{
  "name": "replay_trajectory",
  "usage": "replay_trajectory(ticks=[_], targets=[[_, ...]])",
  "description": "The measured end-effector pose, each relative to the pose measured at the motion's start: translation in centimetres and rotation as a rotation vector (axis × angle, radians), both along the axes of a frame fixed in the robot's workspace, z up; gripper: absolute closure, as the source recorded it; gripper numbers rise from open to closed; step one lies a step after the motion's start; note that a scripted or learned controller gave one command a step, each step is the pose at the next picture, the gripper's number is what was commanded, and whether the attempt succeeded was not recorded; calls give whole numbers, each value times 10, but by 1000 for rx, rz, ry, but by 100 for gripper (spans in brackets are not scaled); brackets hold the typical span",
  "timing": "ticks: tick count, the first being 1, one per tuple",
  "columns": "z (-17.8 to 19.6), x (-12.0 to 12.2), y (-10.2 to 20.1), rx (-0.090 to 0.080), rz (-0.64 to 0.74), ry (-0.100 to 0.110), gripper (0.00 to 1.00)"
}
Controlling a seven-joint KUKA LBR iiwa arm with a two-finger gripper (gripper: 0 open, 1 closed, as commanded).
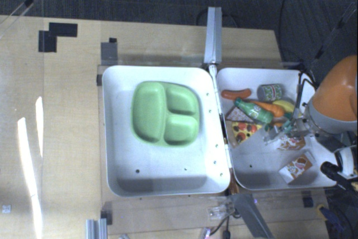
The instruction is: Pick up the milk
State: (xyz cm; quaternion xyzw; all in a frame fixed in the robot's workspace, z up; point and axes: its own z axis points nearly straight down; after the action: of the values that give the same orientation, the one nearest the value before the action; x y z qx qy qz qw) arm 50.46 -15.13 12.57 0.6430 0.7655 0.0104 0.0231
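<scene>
A green plate [166,113] sits in the left bin [114,137], well left of the gripper [282,130]. The gripper hovers low in the right bin [246,173]; I cannot tell its opening. The milk [296,167] lies just below-right of it, apart.

Two white bins [112,137], one green tray [165,112], one bottle [253,109], one can [271,91], two cartons [296,167].

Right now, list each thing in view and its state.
Green plate: right way up in the left bin.
Milk carton: lying on its side in the right bin.
Green bottle: lying down.
Can: on its side.
Pizza slice: flat.
</scene>
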Motion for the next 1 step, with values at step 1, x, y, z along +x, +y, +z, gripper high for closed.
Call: replay_trajectory(ticks=[1], targets=[[-18,-1,-18,-1,114,-3,0]])
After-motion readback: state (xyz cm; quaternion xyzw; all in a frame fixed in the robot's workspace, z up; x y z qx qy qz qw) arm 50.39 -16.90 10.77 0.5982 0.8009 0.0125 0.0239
